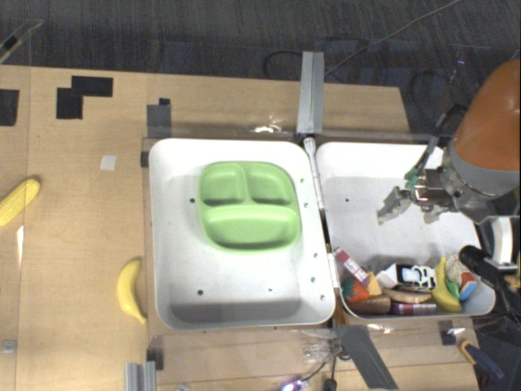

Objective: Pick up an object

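My gripper (pixel 409 204) hangs over the bare middle of the right bin (pixel 358 177), its fingers spread open with nothing between them. The objects lie in a pile along that bin's front edge, below the gripper: a pink and red packet (pixel 351 265), an orange piece (pixel 371 284), a brown item (pixel 370 305), a black and white item (pixel 418 277) and a yellow banana-shaped toy (pixel 446 293) with a red piece (pixel 466 284) beside it. The gripper touches none of them.
A green divided plate (pixel 247 204) lies in the left bin (pixel 175 243). On the bench left of the bins rest a yellow banana (pixel 130 290) and a yellow corn cob (pixel 18 202). A metal rail (pixel 311 96) stands behind the divider between the bins.
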Tool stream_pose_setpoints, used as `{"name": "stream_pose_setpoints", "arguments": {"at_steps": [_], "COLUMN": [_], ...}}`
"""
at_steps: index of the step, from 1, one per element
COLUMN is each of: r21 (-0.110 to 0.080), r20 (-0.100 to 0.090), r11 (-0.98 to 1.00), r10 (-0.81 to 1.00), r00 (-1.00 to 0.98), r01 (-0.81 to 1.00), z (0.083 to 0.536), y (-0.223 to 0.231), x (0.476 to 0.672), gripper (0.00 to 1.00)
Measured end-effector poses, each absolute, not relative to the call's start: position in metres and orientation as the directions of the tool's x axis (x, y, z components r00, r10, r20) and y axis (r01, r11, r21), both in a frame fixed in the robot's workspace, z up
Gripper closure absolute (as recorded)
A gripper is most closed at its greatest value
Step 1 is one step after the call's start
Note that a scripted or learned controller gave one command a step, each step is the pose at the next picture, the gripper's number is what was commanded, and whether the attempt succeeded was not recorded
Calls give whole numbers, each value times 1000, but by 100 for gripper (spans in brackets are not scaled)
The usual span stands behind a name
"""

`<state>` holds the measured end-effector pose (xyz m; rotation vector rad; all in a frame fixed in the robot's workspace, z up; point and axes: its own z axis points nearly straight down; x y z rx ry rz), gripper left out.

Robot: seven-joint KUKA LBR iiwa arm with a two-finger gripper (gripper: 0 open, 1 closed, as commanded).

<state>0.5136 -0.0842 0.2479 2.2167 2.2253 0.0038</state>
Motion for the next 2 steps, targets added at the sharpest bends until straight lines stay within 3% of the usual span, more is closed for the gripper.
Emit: {"name": "stream_pose_setpoints", "arguments": {"at_steps": [1, 2], "r21": [2, 0], "r20": [0, 0], "r11": [9, 157], "r10": [1000, 988], "r00": [-9, -157], "r01": [1000, 988], "z": [221, 102], "y": [-118, -132], "x": [509, 490], "gripper": [0, 0]}}
